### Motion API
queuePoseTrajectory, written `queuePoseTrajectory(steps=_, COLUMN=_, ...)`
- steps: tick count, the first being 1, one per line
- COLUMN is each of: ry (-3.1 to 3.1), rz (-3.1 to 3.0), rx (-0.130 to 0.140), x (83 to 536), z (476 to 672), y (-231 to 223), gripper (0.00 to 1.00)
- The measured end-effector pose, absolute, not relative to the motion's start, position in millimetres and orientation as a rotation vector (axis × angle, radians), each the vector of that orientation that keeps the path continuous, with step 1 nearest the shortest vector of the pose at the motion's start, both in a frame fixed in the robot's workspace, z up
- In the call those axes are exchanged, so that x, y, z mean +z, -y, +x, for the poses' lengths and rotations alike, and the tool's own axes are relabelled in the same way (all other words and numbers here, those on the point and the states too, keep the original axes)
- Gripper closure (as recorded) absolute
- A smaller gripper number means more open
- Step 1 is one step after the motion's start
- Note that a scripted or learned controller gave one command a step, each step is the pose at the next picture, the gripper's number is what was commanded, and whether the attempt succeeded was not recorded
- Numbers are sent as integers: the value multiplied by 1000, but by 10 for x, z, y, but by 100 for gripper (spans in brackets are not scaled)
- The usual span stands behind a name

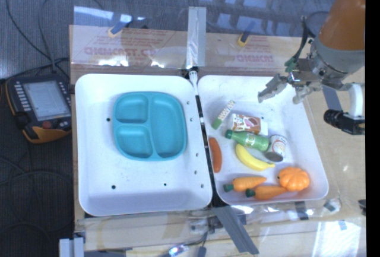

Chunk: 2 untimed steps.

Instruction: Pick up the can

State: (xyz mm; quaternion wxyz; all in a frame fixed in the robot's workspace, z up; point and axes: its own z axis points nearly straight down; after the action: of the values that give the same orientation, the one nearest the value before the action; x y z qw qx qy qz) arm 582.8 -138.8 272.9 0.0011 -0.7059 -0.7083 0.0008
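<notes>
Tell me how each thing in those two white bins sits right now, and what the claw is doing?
Claw: open, holding nothing, above the right bin's far end.
Can: lying on its side in the right bin, untouched.
Green bottle: lying flat, beside the can.
Banana: lying flat, below the bottle.
Carton: lying flat.
Pumpkin: at the bin's near corner.
Blue tray: flat in the left bin.

arm (pixel 347 18) cut off at right, can (pixel 277 146) partly hidden
</notes>
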Motion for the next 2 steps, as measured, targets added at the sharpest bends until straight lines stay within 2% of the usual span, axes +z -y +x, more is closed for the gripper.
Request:
queuePoseTrajectory(steps=1, ry=1868, rz=-2521, rx=6, x=1895, z=4829, y=1239, gripper=0)
queuePoseTrajectory(steps=2, ry=1559, rz=-2726, rx=8, x=1480, z=5655, y=1897, gripper=0)
